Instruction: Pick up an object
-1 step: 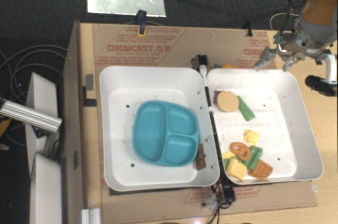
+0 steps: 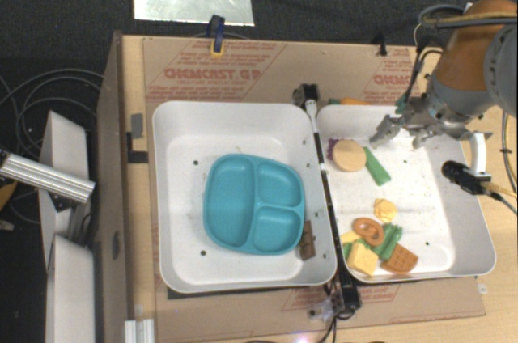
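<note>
My gripper (image 2: 401, 136) hovers over the back of the right bin (image 2: 465, 252), its fingers spread open with nothing between them. Just left of and below it lie a tan round disc (image 2: 350, 155) and a green stick (image 2: 376, 169). A small purple piece (image 2: 332, 147) sits by the bin's left wall. Toward the front are a yellow piece (image 2: 385, 209), an orange pretzel (image 2: 369, 230), green pieces (image 2: 391, 237), a yellow wedge (image 2: 363, 258) and a brown waffle (image 2: 400, 259).
The left bin (image 2: 178, 163) holds a blue divided plate (image 2: 252, 204). A brown piece (image 2: 307, 240) lies against the divider between the bins. An orange item (image 2: 353, 101) rests behind the right bin's back rim. A black fitting (image 2: 460, 174) juts in over the right bin's right side.
</note>
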